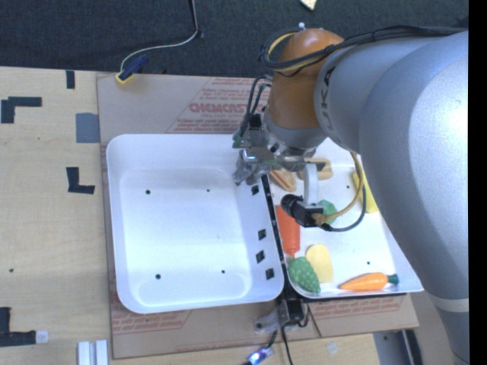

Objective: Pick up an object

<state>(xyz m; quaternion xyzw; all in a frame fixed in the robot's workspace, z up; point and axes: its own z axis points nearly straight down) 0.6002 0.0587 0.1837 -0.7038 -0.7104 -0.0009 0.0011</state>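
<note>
- Two shallow white bins side by side on a cardboard sheet (152,105): left bin (183,226) and right bin (380,261), meeting at a shared divider (270,226).
- Grey arm (411,120) with an orange band (300,74) reaching in from the right, wrist over the far end of the divider.
- Gripper (255,169) low above the divider's far end; open or closed, cannot tell from this angle.
- Nothing visibly held.
- Just right of the divider, in the right bin: a long orange-red carrot (289,233) lying along it.
- Near end of that side: a green bumpy vegetable (303,274) touching a pale yellow piece (320,263).
- Farther right of the divider, near the front rim: a second orange carrot (365,282) with a green tip.
- Close beside the gripper, right of the divider: tan bread-like pieces (319,169), partly hidden.
- Black cable (338,219) looping over the right bin.
- Far left of the divider: wooden bench (46,204) with black marks.
</note>
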